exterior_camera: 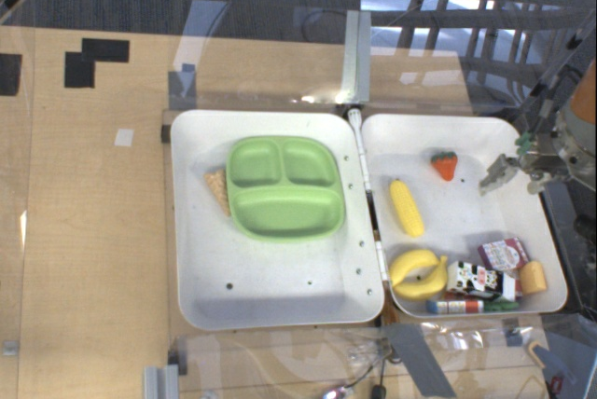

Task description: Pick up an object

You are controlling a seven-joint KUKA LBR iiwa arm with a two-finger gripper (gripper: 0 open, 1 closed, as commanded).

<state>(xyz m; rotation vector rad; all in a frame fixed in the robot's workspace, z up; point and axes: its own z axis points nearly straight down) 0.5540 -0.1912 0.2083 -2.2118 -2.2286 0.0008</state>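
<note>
The claw (511, 171) hung over the right edge of the right bin (466, 129), near its far right corner. From where I stood I could not tell its state, and I saw nothing held in it.

The nearest thing to it was a small orange-red toy with a green top (445, 165), perhaps a strawberry or a carrot piece, lying alone near the far wall of the bin. I judged it light and hard, but short and rounded, so it could slip out.

A better target, in my opinion, was the yellow corn cob (406, 207) in the middle of the bin. It lay flat and apart from the other things. Its long axis ran from the far wall toward the near wall, with the near end leaning slightly to the right. It looked like stiff, light plastic, probably a bit smooth. I would take it across the middle, closing over its short width.

In the near right corner a banana (416, 270), a small printed carton (474, 279), a marker (459, 305) and an orange piece (533, 277) lay crowded and touching, so a clean hold there seemed harder.

The left bin (196, 229) carried a green divided plate (284, 187).
</note>
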